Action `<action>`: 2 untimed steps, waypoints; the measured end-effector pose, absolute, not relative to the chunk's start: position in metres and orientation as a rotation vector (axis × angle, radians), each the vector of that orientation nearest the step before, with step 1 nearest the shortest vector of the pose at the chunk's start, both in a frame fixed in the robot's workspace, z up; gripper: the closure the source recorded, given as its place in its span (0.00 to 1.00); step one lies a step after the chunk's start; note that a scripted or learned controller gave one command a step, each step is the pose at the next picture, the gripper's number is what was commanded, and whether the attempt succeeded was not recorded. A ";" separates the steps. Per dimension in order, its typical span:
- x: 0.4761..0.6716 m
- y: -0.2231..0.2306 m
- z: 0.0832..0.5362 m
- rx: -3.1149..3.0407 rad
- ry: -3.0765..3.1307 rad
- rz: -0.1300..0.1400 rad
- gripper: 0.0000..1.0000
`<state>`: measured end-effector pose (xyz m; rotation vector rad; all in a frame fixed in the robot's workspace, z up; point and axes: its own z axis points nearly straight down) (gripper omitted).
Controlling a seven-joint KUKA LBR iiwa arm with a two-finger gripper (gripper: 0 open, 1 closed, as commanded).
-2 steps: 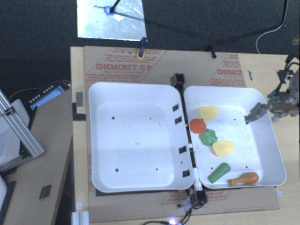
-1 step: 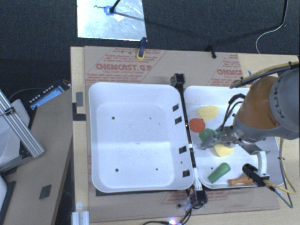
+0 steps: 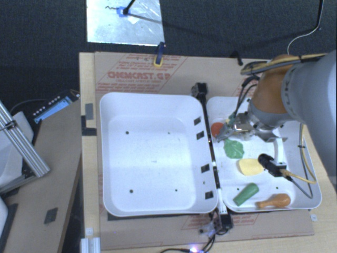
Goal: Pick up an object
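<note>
The gripper (image 3: 235,126) is low in the right bin (image 3: 310,194) near its far edge, beside a red object (image 3: 217,128). A green leafy piece (image 3: 234,149) lies just nearer.

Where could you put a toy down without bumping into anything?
The left bin has bare white floor from wall to wall. The right bin is crowded: red piece, green leafy piece, yellow piece, green cylinder, orange piece and the gripper fill it.
</note>
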<state>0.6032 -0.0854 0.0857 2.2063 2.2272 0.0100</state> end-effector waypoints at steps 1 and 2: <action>0.630 -0.085 0.085 2.212 2.225 0.005 0.00; 0.566 -0.119 0.084 2.226 2.219 -0.004 0.00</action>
